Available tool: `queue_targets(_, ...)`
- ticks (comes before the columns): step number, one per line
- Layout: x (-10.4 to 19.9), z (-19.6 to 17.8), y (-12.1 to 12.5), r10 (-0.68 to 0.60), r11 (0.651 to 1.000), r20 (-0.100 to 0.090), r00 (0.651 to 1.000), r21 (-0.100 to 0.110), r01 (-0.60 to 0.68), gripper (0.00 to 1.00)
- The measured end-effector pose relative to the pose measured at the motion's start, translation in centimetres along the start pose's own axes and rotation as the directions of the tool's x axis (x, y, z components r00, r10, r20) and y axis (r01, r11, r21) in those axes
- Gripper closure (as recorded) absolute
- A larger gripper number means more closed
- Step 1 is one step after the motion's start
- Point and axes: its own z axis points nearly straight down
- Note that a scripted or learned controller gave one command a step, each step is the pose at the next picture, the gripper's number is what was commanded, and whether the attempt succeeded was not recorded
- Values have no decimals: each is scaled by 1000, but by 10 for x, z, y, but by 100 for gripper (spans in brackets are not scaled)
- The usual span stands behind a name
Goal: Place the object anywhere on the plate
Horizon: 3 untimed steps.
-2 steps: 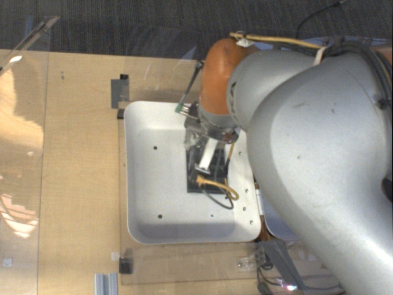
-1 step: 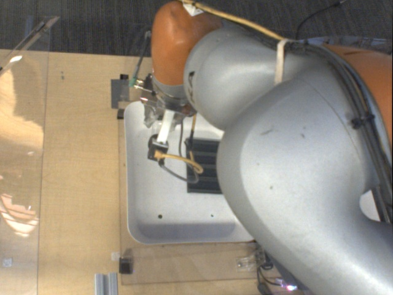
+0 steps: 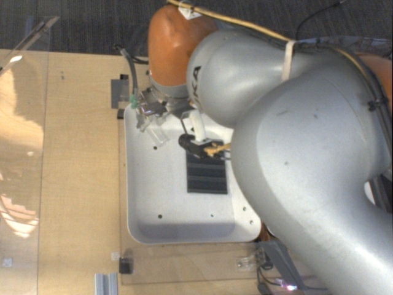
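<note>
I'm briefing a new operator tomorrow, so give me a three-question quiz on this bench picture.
1. True or false: the dark ribbed rectangle lies inside the white bin.
2. Pick one: what hides the bin's right side in this view? A) the grey arm B) a folded cloth C) a cardboard box
3. Fill in: the end effector is seen at the bin's upper ____ corner.

Key: 1 true; 2 A; 3 left.
</note>
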Motion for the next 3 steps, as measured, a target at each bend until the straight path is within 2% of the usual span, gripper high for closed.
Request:
queue_targets(1,27,49,-114,-162,987,-1,987,-10,162,100)
queue_targets(2,-2,0,-68,-591,807,1,807,-2,591,100)
queue_targets(3,7,-65,-17,-847,531,4,531,-4,847,100)
